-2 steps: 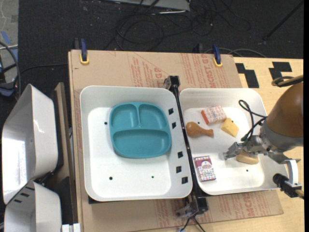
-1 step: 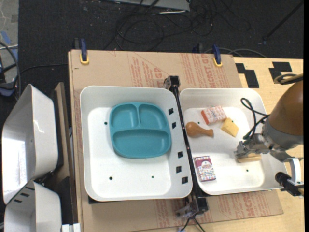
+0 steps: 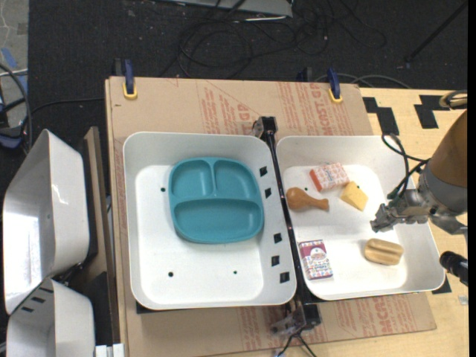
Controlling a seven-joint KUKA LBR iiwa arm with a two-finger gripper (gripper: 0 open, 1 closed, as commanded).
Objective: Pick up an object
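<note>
- Nearest the camera, the bench [image 3: 349, 318] shows a strip of brown cardboard with faint red printing that is too small to read.
- Two white bins sit side by side on it: the left bin [image 3: 145, 274] and the right bin [image 3: 416, 277], their inner walls touching along the middle.
- The right bin holds five things. Closest to its front wall lies one small card box [image 3: 316, 259], pink and white with a printed face whose words cannot be made out.
- Just to the right of that lies one tan bread roll [image 3: 383, 251], flat on the bin floor.
- The gripper [image 3: 385, 219] hangs just above and behind the roll, near the bin's right wall; the jaws are dark and small here, and I cannot tell whether they are spread or pressed together. Nothing is seen between them.
- The grey arm [image 3: 446, 177] comes in from the right edge.
- Further back lie one brown drumstick [image 3: 306, 199], one yellow cheese wedge [image 3: 355, 196] and one red-and-white packet [image 3: 329, 176], near each other; the packet's label is unreadable.
- The left bin holds one teal divided plate [image 3: 216, 201] with three compartments.
- Beyond the bins, the cardboard carries large red letters, mirrored and faded, and two clamps [image 3: 129, 80] with yellow tips grip its far edge.
- Farthest off, black cables [image 3: 223, 36] trail across the dark floor.
</note>
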